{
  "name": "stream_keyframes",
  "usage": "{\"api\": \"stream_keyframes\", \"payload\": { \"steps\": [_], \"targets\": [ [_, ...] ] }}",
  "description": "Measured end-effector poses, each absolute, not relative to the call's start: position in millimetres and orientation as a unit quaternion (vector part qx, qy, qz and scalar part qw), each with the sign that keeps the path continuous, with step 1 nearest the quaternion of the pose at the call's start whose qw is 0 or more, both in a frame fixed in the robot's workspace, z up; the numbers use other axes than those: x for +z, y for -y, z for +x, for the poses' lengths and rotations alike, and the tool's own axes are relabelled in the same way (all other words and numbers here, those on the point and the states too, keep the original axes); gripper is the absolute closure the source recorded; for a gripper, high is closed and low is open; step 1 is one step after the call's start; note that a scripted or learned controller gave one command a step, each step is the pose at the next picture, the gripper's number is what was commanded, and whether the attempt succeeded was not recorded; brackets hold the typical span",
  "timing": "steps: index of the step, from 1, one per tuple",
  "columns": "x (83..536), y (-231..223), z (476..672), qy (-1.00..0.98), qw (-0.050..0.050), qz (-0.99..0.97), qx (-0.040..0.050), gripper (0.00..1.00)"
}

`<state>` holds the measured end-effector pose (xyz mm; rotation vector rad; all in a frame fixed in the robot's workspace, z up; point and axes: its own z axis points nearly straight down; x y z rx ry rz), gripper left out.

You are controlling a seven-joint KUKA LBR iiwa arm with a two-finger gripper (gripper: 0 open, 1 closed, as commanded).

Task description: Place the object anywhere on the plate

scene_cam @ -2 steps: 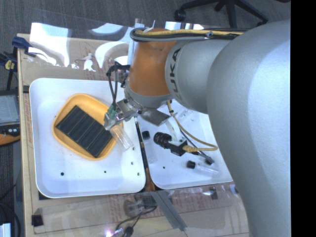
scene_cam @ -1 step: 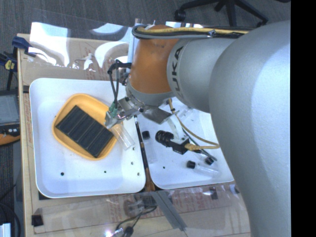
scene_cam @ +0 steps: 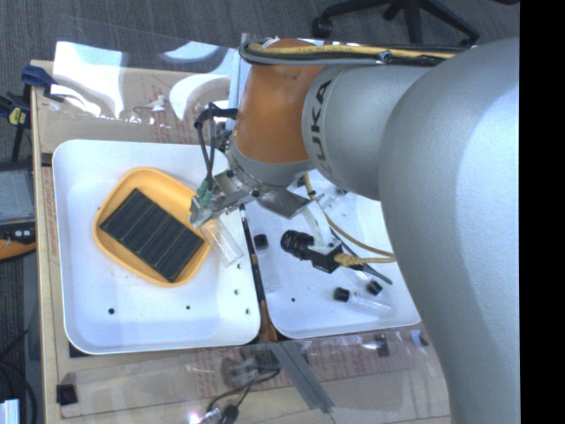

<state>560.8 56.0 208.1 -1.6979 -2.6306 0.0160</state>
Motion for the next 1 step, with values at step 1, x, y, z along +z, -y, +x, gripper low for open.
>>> {"api": "stream_keyframes", "payload": {
  "steps": [1],
  "targets": [
    [208.1, -56.1, 560.8, 0.84, 0.005, -0.542, 0.0052, 0.0]
  ]
}}
